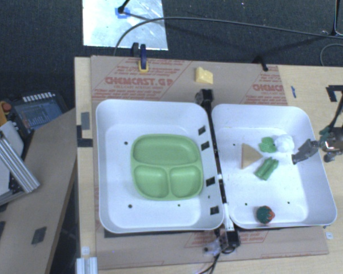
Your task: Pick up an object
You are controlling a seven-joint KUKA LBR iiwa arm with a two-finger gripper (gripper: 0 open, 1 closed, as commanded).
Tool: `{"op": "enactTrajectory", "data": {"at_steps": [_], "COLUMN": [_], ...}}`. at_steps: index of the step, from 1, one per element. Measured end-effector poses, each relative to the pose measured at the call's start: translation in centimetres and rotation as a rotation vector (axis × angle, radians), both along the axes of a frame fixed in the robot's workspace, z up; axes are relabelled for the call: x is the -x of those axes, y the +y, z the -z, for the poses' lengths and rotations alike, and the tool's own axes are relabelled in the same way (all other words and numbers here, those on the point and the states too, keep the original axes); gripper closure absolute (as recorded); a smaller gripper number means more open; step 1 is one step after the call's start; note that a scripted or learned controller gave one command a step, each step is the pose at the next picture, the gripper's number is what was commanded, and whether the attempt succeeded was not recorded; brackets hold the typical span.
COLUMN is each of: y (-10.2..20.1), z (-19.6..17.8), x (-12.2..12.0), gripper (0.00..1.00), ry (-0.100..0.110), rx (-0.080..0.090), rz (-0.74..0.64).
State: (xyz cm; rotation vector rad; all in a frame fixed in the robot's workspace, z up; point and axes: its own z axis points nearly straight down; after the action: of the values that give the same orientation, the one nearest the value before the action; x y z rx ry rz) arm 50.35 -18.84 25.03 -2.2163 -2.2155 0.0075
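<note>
Camera view. Two white bins sit side by side on the bench. The left bin (111, 124) holds a green tray (167, 166) with three compartments, lying flat near its middle. The right bin (308, 204) holds five loose items: a tan wedge (250, 155) left of centre, a green block (266, 168) just right of and nearer than the wedge, a green lump (267, 144) touching a white ball (284, 143) at the far side, and a red-and-green ball (265, 214) alone near the near wall. The gripper (303, 152) enters at the right rim (above the bin's right wall), just right of the white ball, with nothing seen between its fingers; whether they are spread or closed cannot be told.
</note>
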Motion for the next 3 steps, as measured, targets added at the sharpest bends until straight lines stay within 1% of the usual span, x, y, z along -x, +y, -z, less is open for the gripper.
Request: {"op": "enactTrajectory", "data": {"at_steps": [1, 2, 3], "y": [0.0, -0.3, -0.4], "z": [-0.5, 5.6, 11.1], "x": [-0.2, 0.0, 1.0], "gripper": [0.0, 0.0, 0.0], "ry": [-0.011, -0.006, -0.006], "rx": [0.003, 0.001, 0.001], "rz": [-0.003, -0.001, -0.001]}}
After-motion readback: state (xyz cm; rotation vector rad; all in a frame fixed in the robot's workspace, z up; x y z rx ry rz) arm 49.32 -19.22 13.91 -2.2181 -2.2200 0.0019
